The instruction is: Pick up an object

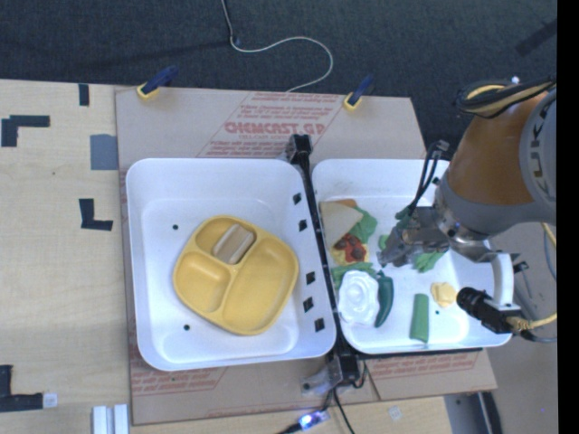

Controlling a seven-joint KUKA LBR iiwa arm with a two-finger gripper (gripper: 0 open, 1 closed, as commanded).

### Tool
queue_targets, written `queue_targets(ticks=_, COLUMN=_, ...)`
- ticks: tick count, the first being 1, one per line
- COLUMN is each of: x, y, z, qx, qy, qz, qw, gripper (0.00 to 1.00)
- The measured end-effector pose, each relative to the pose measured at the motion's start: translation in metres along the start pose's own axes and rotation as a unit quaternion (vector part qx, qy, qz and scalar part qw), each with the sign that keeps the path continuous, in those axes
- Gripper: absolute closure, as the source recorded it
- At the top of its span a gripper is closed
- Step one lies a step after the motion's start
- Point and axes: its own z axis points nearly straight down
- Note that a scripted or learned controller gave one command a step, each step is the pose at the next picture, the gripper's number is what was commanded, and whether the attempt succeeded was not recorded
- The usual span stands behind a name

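The right bin (398, 172) holds several toy foods: a sandwich wedge (339, 213), a leafy green piece (365, 224), a small red piece (349, 240), a white piece (358, 297), a dark green pepper (384, 298), a green stick (419, 318) and a small yellow piece (443, 293). My gripper (404, 244) hangs low over the middle of this bin, above a green leafy item (429, 260). Its fingers are dark and seen from above.
The left bin (149, 242) holds a yellow divided plate (249, 287) with a tan piece (234, 241) in its upper compartment. A black divider (312, 242) separates the bins. The arm's grey body (502, 170) covers the right bin's far right side.
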Motion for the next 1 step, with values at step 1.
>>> queue_targets(ticks=1, x=-0.002, y=0.0005, z=0.0128, qx=0.0, qy=0.0, qz=0.0, qw=1.0, gripper=1.0)
